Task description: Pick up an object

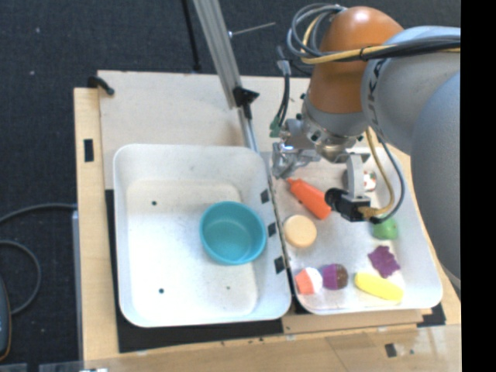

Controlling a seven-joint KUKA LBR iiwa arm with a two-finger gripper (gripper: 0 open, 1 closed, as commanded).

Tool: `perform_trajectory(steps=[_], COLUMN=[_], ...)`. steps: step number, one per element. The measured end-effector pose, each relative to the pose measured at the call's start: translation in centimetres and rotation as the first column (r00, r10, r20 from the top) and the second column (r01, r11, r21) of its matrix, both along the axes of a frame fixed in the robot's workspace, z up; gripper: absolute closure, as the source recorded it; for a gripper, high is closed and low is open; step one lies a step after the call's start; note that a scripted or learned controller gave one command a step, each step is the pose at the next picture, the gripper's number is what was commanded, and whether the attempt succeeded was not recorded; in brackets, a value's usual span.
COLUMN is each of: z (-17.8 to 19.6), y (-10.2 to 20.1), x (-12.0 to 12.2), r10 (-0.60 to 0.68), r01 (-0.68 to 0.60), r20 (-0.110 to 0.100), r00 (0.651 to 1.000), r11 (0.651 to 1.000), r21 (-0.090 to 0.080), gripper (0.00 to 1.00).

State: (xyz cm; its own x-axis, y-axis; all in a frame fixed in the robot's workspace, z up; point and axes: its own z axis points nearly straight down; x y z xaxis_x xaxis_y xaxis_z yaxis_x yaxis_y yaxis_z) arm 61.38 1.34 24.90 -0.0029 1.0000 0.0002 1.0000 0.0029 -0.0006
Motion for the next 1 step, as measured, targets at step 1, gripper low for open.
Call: perform_trajectory(steps=[1], z=[-1.13], y=[5.15], x=[1.55], r10=[0.003], r01=[-0.003], r20=[0.002], r00=[1.0], r11=[1.0], r21=[-0.001], gripper=[1.0])
